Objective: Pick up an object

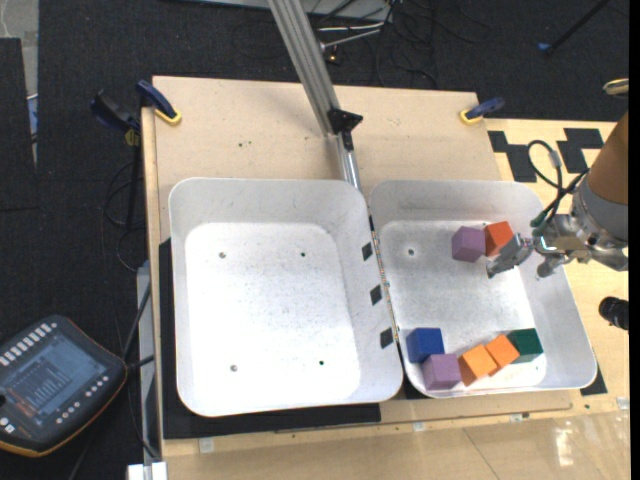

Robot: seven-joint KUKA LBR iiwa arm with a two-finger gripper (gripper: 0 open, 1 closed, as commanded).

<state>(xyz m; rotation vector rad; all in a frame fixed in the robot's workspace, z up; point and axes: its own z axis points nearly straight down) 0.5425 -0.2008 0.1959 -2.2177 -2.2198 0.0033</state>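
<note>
Over the right white bin (560,298), your pincer (508,258) hangs just right of the small orange block (498,236); you cannot tell if it grips.

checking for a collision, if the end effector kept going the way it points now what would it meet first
The end effector points left toward the orange block and the purple block beside it. The orange block looks likely to be met first, though depth is unclear from this view.

No legible text, label or number anywhere.
</note>
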